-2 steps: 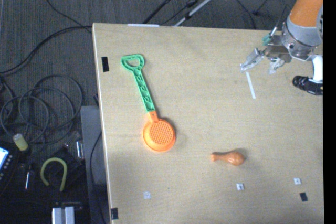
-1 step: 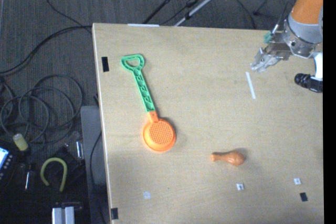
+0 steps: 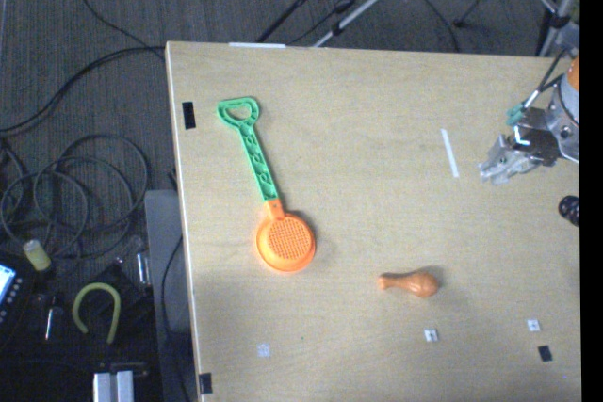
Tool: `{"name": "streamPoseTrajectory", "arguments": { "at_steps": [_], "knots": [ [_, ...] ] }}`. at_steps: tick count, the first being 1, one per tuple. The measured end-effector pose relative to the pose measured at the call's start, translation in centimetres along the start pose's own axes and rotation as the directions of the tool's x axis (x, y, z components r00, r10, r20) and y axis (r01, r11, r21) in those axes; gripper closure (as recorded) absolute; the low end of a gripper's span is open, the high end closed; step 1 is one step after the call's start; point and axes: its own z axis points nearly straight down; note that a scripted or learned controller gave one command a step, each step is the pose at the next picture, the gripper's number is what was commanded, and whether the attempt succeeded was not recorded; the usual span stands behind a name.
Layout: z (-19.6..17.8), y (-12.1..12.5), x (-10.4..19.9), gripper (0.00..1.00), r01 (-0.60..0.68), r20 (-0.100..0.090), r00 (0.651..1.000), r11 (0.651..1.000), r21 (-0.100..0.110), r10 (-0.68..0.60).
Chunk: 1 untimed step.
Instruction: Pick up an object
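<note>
A toy strainer lies on the pale bench top point(image 3: 377, 89), its green handle point(image 3: 251, 148) running from the upper left down to an orange round sieve head point(image 3: 285, 243). An orange-tan pear-shaped piece point(image 3: 411, 283) lies lower, right of centre. A short white stick point(image 3: 450, 152) lies toward the right. My gripper point(image 3: 499, 167) hangs at the right edge, just right of the white stick and well above the pear-shaped piece, with nothing seen between its fingers.
The bench's left edge runs down near the strainer; beyond it the floor holds cables and a yellow-green hook. Small black and white marks dot the lower right of the bench. Tripod legs stand behind the far edge.
</note>
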Motion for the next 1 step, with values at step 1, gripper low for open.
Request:
{"name": "streamPoseTrajectory", "arguments": {
  "at_steps": [1],
  "knots": [
    [6.18, 6.72, 2.75, 1.0, -0.062, 0.001, 0.998, 0.998, 0.001, 0.062]
  ]
}}
